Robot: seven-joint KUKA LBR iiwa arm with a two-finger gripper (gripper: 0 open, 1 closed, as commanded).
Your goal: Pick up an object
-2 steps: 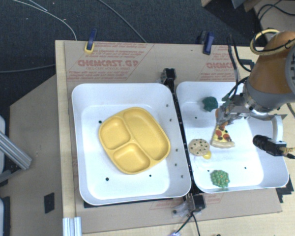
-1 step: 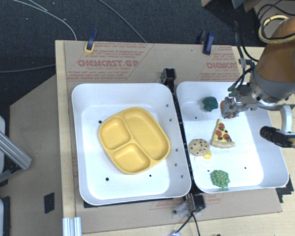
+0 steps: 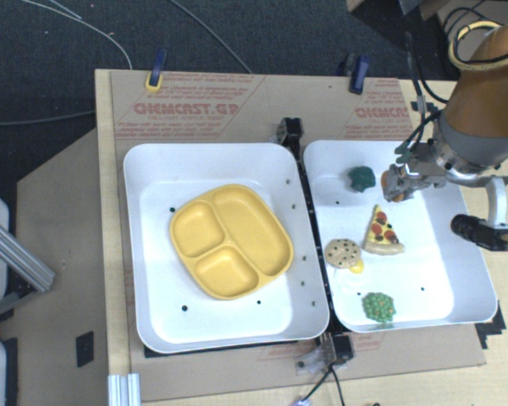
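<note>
The right white bin (image 3: 432,288) holds several toy foods. A dark green broccoli piece (image 3: 361,177) lies near its back, a pizza slice (image 3: 382,231) in the middle, and a chocolate-chip cookie (image 3: 342,251) at the left wall with a small yellow bit (image 3: 356,266) beside it. A lighter green broccoli (image 3: 378,306) sits at the front. My gripper (image 3: 396,184) hangs low over the back of this bin, just right of the dark broccoli and above the pizza slice. A small brownish patch shows at its tip; what it is stays unclear.
The left white bin (image 3: 144,227) carries a yellow divided plate (image 3: 229,240). Blue clamps (image 3: 156,70) (image 3: 358,73) grip the board's back edge, and a black clip (image 3: 289,130) joins the bins. A black part (image 3: 483,231) of the arm overhangs the right bin's right side.
</note>
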